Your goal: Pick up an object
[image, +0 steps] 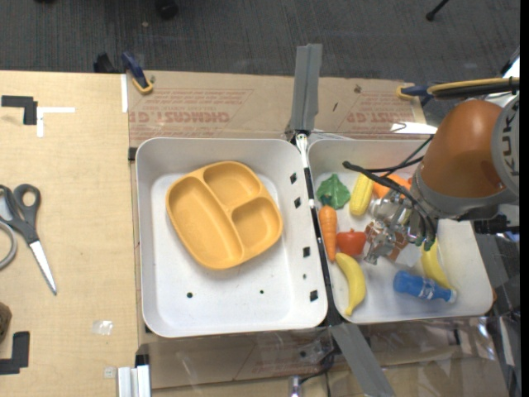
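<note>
My gripper (383, 240) hangs low in the right bin (464, 248), near its middle, just right of a red toy (350, 241) and close above or against it. Around it lie an orange carrot (328, 230), a yellow banana (353, 282), a blue bottle (421, 287), a corn cob (360, 194), a green leafy toy (333, 191) and a second banana (433, 265). An orange piece (397, 184) peeks out from under the wrist. Nothing shows as lifted.
The left bin (149, 246) holds a yellow divided plate (223, 213). A grey divider (307, 98) runs between the bins at the back. Scissors (29, 230) lie on the wooden bench at far left. The arm's orange band (467, 151) overhangs the right bin's back right.
</note>
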Controlling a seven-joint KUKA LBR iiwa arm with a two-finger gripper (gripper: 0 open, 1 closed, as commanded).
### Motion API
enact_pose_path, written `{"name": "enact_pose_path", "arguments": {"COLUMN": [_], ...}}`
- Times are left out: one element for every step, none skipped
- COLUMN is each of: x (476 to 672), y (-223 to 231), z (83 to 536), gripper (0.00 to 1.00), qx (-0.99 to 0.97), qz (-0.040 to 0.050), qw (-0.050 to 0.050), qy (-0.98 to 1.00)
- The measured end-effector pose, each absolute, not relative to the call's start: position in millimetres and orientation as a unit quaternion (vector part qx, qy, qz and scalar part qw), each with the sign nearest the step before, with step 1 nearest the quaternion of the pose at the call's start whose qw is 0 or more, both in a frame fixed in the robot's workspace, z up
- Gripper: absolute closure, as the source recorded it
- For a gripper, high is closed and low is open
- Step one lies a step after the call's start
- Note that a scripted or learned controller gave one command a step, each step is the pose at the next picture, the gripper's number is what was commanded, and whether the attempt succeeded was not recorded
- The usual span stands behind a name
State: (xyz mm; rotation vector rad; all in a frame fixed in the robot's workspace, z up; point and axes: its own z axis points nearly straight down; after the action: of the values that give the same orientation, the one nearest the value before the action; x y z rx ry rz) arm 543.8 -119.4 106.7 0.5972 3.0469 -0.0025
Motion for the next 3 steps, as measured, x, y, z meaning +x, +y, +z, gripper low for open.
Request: {"name": "enact_pose_path", "arguments": {"x": [568.8,491.1,533.1], "y": [-91,-99,-97], "z": [91,89,90], "gripper": [0.0,0.0,0.0], "qx": [0.22,0.289,0.337], "qz": [-0.0001,-0.0005,-0.0005], "qw": [0.001,-0.002,-0.001], "qy": [0.976,0.957,0.942]}}
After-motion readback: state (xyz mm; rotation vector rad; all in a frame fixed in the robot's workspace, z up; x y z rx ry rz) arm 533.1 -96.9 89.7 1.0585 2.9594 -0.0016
